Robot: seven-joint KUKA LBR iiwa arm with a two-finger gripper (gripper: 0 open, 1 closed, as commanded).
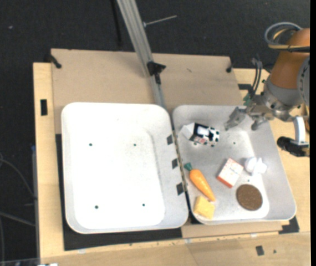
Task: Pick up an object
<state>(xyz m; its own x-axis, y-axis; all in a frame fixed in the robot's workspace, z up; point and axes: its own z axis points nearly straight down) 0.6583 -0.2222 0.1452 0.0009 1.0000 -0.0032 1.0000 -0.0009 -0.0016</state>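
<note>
The hand (246,119) was seen at the upper right edge of the right bin, its two fingers (235,118) spread apart with nothing between them, hung from the grey arm (284,87) that reached in from the right with its orange band above the wrist. The worktop (108,76), of pale wood, was seen to carry both shallow white bins side by side. The left bin (116,165) was marked only by a few small dark dots on its floor. The right bin (269,148) was seen to hold all the loose objects. An orange carrot (201,184) was laid slantwise near the bin's left wall, and a yellow block (204,208) was placed just below it, at the bin's lower edge. A round brown disc (249,197) was set at the lower right, and a white and orange box (230,172) was placed just above and to the left of it. A black and white toy cow (205,136) was found near the upper left of the bin, apart from the hand, and a small white object (255,165) was seen beside the box, on its right.
</note>
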